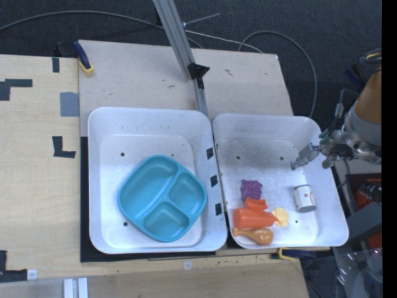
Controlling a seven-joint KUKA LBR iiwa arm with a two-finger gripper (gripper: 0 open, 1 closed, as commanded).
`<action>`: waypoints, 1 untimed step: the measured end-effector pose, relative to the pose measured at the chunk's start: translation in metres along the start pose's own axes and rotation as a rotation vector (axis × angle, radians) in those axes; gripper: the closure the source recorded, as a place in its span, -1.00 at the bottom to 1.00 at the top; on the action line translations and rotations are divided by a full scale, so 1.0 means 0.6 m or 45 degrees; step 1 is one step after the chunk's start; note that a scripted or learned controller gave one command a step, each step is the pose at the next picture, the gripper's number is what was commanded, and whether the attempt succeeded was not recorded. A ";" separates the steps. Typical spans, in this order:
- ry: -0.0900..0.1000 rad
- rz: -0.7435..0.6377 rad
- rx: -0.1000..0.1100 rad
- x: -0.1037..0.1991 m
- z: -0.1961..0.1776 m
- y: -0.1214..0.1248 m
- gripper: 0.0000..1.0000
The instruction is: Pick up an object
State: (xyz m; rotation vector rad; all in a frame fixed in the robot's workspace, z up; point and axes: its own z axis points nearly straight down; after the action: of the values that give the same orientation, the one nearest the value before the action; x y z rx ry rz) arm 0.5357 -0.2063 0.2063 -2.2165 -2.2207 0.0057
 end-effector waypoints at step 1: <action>0.002 0.001 0.004 0.001 0.106 -0.010 -1.00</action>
State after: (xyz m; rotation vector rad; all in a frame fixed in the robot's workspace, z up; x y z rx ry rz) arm 0.5293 -0.2055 0.1427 -2.2156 -2.2171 0.0070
